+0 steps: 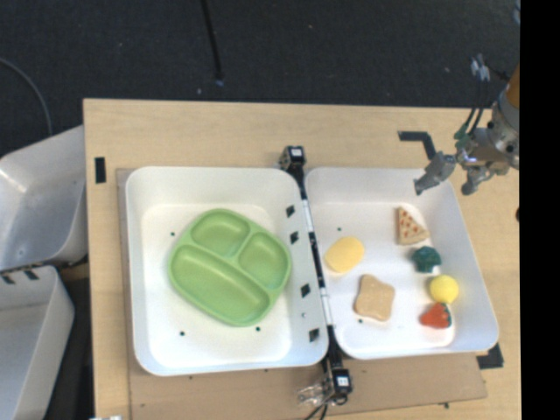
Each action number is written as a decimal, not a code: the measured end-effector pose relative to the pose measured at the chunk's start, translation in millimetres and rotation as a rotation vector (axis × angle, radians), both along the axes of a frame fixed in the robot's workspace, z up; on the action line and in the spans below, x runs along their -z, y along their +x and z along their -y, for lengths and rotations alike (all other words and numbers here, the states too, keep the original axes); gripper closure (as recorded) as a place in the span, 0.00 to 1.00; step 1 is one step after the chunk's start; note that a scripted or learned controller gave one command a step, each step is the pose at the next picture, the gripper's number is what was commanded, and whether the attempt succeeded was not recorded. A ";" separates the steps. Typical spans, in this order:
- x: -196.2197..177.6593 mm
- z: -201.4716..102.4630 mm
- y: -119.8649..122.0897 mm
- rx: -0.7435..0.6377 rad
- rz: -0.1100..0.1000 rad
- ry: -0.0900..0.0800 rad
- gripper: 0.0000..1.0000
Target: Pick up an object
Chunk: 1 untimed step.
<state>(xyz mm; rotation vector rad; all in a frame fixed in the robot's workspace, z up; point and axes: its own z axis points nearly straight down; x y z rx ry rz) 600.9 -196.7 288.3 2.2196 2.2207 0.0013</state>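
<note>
White plastic made up both bins on the pale wooden counter [175,129]. In the camera view, the left bin [157,339] carried a green divided plate [229,266], and the right bin [472,261] carried six toy foods: a yellow round piece [345,254] and a toast slice [374,298] nearer the divider, then a pizza wedge [409,226], a dark green lump [426,258], a yellow ball [444,289] and a red piece [436,316] in a rough line along the right side, the ball and the red piece just beside one another. The pincer [448,175] hung over the bin's far right corner, its two fingers spread apart with nothing between them, well clear of every item. By my reading the task stood at its start, in the approach: nothing was gripped or lifted. The pizza wedge lay nearest, just in front of the pincer. The next move would call for settling on one target, carrying the open fingers over it, and descending to straddle it before closing; the wedge or toast, lying apart from neighbours, looked easier than the crowded ball and red piece.
</note>
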 end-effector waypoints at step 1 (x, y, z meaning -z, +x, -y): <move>53.8 11.9 -1.1 0.002 -0.005 -0.001 0.00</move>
